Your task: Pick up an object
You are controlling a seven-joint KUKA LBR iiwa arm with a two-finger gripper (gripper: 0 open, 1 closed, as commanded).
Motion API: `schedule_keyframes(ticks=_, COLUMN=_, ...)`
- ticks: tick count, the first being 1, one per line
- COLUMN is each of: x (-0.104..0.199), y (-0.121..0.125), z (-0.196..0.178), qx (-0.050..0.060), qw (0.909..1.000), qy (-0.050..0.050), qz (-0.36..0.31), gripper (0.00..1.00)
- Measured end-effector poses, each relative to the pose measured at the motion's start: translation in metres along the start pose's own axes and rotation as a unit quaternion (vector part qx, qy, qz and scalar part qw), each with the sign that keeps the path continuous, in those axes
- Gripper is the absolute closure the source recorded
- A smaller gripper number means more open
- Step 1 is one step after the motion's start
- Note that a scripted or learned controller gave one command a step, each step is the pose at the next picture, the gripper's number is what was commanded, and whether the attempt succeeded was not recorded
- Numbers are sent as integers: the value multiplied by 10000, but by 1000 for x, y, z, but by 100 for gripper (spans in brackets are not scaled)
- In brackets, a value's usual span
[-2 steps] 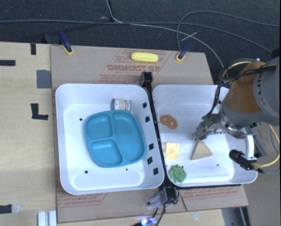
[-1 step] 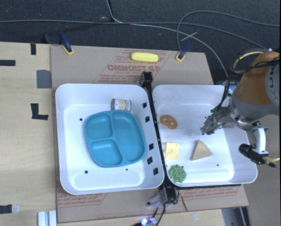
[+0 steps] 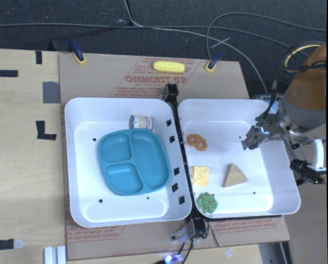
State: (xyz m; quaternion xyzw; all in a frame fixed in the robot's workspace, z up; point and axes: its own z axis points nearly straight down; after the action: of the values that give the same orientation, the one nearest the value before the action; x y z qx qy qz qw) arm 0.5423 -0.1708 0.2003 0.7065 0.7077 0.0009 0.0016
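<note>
From the camera view, the gripper hangs over the right side of the right bin, apart from every item; whether it is open or closed I cannot tell, and nothing is visibly in its grasp. The wedge of bread lies nearest, below and left of it, with the pretzel, cheese slice and broccoli further left. A good pick likely means centring above the wedge and descending straight. The arm's upper part is cut off at the edge. In the left bin, the small can lies beside the blue divided plate, its label unreadable.
</note>
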Motion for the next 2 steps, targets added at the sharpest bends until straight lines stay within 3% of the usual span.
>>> schedule_keyframes(ticks=1, x=0, y=1, z=-40, qx=3, qw=10000, qy=-1, qz=1, gripper=100)
schedule_keyframes(ticks=2, x=50, y=8, z=-27, qx=23, qw=10000, qy=7, qz=-18, gripper=100)
